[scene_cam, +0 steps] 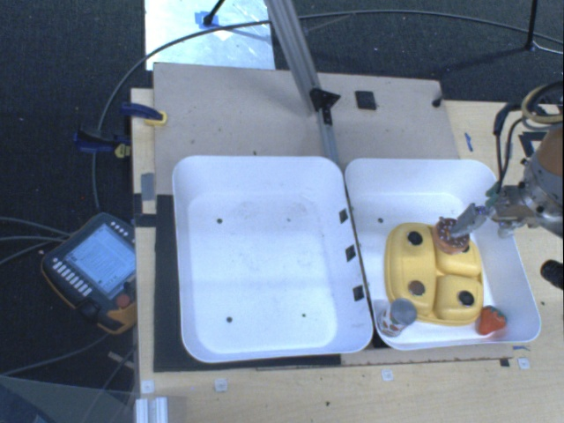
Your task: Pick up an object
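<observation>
Hand [460, 226] low over right bin [414, 183], tip at brown-and-pink piece [451, 235] on yellow tray [434, 277]; finger state impossible to tell; nearer, red strawberry [491, 321] at bin's front right corner, grey-capped piece [399, 313] at tray's front left; beyond, left bin [260, 258] alongside on tabletop [264, 113].

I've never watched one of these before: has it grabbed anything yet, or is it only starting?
Nothing looks lifted yet. The end effector is down in the right bin, at a small brown object on the yellow tray. Whether it grips it is unclear. The lift is left; the strawberry and grey-capped item lie untouched.
</observation>
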You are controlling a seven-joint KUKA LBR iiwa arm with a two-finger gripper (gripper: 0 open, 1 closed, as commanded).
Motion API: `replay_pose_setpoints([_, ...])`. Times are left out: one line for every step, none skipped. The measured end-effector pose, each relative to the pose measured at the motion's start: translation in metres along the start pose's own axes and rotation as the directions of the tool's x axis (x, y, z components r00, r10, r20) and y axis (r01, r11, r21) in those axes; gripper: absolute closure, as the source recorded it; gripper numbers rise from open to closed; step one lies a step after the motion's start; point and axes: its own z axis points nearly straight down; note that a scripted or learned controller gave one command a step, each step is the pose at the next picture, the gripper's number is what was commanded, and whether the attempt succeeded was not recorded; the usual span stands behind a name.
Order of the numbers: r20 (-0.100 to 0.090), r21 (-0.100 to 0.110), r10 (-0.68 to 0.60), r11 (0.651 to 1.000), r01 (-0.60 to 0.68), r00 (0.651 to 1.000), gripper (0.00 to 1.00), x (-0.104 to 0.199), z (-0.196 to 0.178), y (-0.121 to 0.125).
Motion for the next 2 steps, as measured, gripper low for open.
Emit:
replay_pose_setpoints([0.0,0.001,0.003,1.0,-0.003,1.0,0.0,-0.001,0.058,-0.009])
replay_pose_setpoints([0.004,-0.013,0.0,1.0,0.0,1.0,0.0,0.003,0.086,-0.002])
